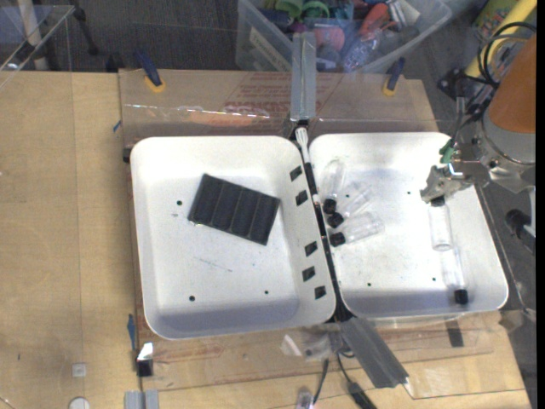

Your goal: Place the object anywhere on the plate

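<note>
A black ribbed rectangular plate (234, 209) lies flat in the left bin (162, 305), slightly turned. Clear plastic tubes with black caps lie in the right bin (400, 301). A small cluster of tubes (349, 207) sits near the divider. Another tube (441, 228) lies along the right side, and beyond its near end is a black cap (461, 296). My gripper (437, 187) hangs at the right bin's far right, just above the far end of that right-side tube. I see nothing held in it.
A metal divider with black clips (308, 228) runs between the two bins. Behind the bench stands a clear crate of colourful toys (341, 11). The arm and its cables (511, 100) fill the right side.
</note>
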`<action>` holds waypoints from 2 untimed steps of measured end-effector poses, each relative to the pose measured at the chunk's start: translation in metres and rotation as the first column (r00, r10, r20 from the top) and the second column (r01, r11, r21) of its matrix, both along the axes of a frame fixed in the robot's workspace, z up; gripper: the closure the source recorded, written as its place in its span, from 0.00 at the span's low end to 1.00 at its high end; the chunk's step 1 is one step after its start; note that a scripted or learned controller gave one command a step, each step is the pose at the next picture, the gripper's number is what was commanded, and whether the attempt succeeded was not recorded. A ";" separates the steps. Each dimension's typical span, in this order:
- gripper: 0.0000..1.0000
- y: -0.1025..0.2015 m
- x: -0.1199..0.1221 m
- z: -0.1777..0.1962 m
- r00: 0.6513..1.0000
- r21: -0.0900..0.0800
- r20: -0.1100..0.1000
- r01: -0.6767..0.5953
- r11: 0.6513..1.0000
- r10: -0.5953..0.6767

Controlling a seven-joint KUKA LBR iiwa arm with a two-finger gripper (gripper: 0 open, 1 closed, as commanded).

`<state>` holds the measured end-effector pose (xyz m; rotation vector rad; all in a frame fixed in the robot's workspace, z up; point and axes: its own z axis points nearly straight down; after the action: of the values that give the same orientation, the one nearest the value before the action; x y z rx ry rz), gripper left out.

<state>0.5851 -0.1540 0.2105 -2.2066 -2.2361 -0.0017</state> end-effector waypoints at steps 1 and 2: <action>1.00 -0.035 -0.069 -0.005 0.989 0.001 -0.004 0.145 0.989 -0.145; 1.00 -0.033 -0.107 -0.010 0.946 0.001 -0.006 0.323 0.946 -0.323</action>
<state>0.4784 -0.1870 0.2001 -2.5384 -1.8419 0.0021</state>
